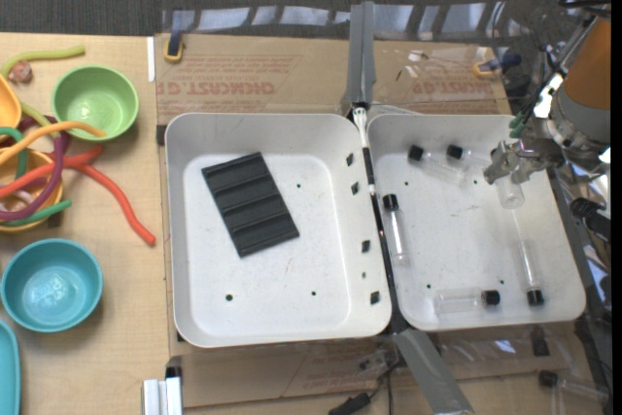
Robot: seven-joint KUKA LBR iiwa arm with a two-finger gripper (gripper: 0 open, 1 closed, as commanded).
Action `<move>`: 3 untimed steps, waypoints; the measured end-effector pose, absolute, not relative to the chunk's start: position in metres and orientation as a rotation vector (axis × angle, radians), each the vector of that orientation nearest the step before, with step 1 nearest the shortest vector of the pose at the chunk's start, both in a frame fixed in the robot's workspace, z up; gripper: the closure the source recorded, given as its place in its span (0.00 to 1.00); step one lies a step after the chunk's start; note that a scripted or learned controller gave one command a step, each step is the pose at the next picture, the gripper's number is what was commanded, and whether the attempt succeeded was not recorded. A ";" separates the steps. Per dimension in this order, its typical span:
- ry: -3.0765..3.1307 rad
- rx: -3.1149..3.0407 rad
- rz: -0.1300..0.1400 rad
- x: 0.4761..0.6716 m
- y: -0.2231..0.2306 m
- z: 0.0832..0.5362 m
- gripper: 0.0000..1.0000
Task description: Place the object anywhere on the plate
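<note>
hand [512, 172] over right bin [554, 301]; dark plate [250, 203] in left bin [185, 238].

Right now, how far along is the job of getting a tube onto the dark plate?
Nothing looks done yet: the ridged dark plate in the left bin has nothing on it. In hand: the tool sits over the right bin, with a clear tube at its tip; whether it is gripped is unclear. Left: carrying a tube across to the plate. Other tubes lie around that bin.

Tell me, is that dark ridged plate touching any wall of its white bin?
Apart. In the camera view, the dark ridged plate lies on the left bin's floor with white floor visible all around it.
</note>
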State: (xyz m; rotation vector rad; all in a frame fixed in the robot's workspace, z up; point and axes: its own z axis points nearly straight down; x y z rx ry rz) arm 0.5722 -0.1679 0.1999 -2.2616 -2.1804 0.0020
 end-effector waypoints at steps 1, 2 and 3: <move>-2.058 -2.370 0.004 0.510 -0.157 0.141 1.00; -2.165 -2.274 0.002 0.477 -0.212 0.130 1.00; -2.044 -2.401 -0.031 0.487 -0.210 0.105 1.00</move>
